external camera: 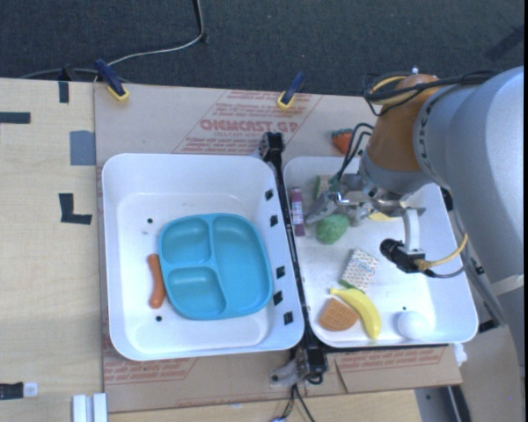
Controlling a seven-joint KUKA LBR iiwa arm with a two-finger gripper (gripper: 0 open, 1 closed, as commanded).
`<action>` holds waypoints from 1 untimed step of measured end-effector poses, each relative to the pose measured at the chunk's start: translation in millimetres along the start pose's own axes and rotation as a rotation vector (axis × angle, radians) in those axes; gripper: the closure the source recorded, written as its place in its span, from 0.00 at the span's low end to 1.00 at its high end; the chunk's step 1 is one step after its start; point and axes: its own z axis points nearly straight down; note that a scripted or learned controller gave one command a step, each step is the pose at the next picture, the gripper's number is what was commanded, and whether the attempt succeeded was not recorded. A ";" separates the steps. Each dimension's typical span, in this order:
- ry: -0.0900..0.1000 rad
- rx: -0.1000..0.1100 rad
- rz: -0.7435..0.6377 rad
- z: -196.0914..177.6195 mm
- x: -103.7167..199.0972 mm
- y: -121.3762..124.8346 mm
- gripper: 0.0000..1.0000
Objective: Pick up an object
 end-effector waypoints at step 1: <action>-0.006 0.010 0.003 1.0 0.1 43.3 0.00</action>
